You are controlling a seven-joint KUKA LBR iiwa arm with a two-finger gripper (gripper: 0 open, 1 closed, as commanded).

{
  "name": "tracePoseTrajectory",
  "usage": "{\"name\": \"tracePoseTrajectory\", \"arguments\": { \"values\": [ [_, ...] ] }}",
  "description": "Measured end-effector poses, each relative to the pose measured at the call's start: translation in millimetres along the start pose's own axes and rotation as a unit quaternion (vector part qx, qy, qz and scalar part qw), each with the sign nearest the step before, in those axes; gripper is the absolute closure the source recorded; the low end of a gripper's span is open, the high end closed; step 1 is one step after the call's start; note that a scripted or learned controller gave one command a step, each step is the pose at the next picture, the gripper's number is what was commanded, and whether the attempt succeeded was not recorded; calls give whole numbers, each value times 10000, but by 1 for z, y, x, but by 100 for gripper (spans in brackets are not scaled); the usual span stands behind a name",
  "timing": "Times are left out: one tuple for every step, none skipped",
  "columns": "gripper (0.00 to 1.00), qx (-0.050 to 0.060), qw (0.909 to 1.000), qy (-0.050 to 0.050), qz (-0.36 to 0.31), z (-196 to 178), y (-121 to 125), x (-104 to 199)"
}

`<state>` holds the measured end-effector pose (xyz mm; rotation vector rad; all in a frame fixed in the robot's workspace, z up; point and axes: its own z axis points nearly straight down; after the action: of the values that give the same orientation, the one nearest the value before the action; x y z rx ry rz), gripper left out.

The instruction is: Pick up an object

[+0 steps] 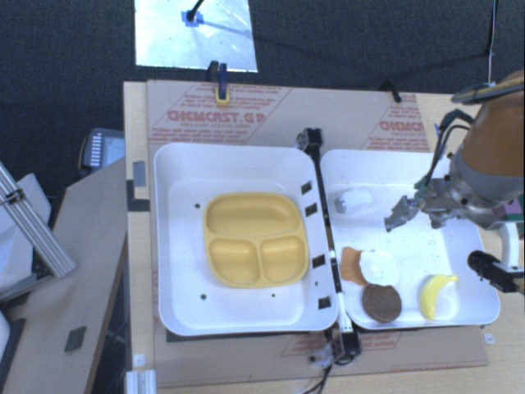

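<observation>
Overhead, looking down at a slant: wooden bench [271, 109] w/ two shallow white bins side by side. Left bin [176, 220] holds a yellow divided plate [250, 238] at its centre, 3 compartments, nothing in them. Right bin [459, 245] holds the loose items, any of which could be the pick target: a small pale oblong object [353, 199] at approx. 10 o'clock in the bin; a tan wedge [350, 264] and a white round piece [379, 265], touching each other, at approx. 8 o'clock; a brown disc [381, 302] just below them at approx. 7 o'clock; a yellow banana [436, 295] at approx. 5 o'clock near the front rim. Grey arm w/ orange band [492, 134] comes in from 3 o'clock, and its gripper [399, 217] sits near the bin's centre, over bare white floor, apart from every item; the pale oblong is nearest, off toward 10 o'clock. Gripper detail is small and blurred, so can't tell whether it's released or clenched; nothing is visibly carried. Progress, as a judgement: early stage, no pick made, all items lying in the bin. Left to do: line up over one item, lower, close on it, lift clear.
</observation>
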<state>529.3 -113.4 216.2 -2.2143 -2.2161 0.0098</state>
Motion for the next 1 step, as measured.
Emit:
{"name": "tracePoseTrajectory", "arguments": {
  "values": [
    [0, -61, 10000, -9, -13, -6, 3, 0]
  ]
}}
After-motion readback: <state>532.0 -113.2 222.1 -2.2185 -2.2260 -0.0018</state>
